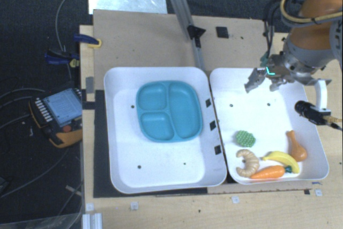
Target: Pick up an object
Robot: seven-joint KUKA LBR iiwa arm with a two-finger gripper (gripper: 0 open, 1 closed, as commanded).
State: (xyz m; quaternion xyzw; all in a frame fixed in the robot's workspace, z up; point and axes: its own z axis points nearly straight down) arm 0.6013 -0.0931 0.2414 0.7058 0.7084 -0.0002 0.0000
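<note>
- The pickable things lie in the right bin (228, 115), bunched toward its 5 o'clock corner: a green ball (245, 139), a croissant (247, 162), a carrot (267, 172), a banana (282, 159) and a brown drumstick (296, 147); the croissant, carrot and banana touch one another, the ball sits just at 12 o'clock of the croissant, the drumstick at 2 o'clock of the banana.
- None of them is lifted; each rests on the bin floor, so the pick looks not yet begun.
- The gripper (262, 80) hangs over the bin's 12 o'clock end, well apart from the cluster; its two fingers read as parted and there is nothing between them.
- What is left, by my judgement: travel toward 6 o'clock, descend on one item, close, lift; the ball stands a little clear of the rest and seems the easiest target; the packed trio risks a pinch on two at once.
- The left bin (120, 169) holds a blue divided plate (169, 111) near its 12 o'clock half; nothing lies in it.
</note>
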